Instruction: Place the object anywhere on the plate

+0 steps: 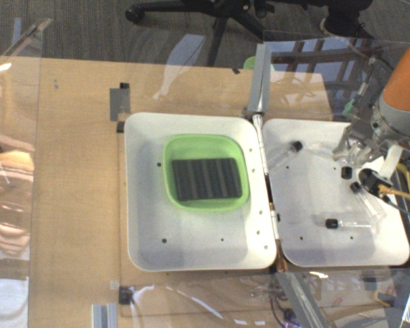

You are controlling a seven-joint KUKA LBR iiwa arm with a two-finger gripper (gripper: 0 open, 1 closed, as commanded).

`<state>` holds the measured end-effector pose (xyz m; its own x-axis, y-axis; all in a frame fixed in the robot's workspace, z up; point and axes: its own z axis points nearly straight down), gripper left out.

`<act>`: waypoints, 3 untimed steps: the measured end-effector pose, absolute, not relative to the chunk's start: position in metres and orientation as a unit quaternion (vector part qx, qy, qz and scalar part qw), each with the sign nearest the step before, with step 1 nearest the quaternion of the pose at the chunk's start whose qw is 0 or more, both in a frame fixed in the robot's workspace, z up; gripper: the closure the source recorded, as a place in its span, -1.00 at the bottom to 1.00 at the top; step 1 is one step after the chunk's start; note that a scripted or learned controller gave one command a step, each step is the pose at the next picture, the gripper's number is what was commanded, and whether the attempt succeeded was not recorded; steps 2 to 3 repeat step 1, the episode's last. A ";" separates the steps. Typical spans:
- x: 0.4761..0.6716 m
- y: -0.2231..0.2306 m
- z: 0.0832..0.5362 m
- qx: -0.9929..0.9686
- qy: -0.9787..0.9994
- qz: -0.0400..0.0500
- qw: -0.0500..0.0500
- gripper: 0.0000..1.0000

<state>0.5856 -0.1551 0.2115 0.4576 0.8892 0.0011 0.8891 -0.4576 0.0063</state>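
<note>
1. The green plate (206, 172) is the landmark: a square dish with rounded corners and a dark ribbed centre, sitting in the upper middle of the left bin (145, 244).
2. The right bin (396, 251) lies just to the right of the plate's bin, the two touching along a shared rim. Both rest on the wooden counter (68, 183).
3. Clear plastic tubes with black caps lie scattered in the right bin, all well to the right of the plate and none on it.
4. One tube (347, 222) lies flat near the front of the right bin, its black cap pointing toward the plate.
5. Another tube (284, 154) lies closest to the plate, near the upper left corner of the right bin, tilted with its black cap at the upper end.
6. The arm (404, 91), with its orange band, comes in over the far right edge of the right bin, well away from the plate.
7. The claw (359, 162) sits low over the right side of that bin, among more black caps and clear pieces. I cannot tell how its fingers stand or whether anything is between them.
</note>
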 end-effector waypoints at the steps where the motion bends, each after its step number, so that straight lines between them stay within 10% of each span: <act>1: 0.586 -0.155 0.212 0.854 0.521 0.002 0.002 -1.00; 3: 0.586 -0.155 0.212 0.854 0.521 0.002 0.002 -1.00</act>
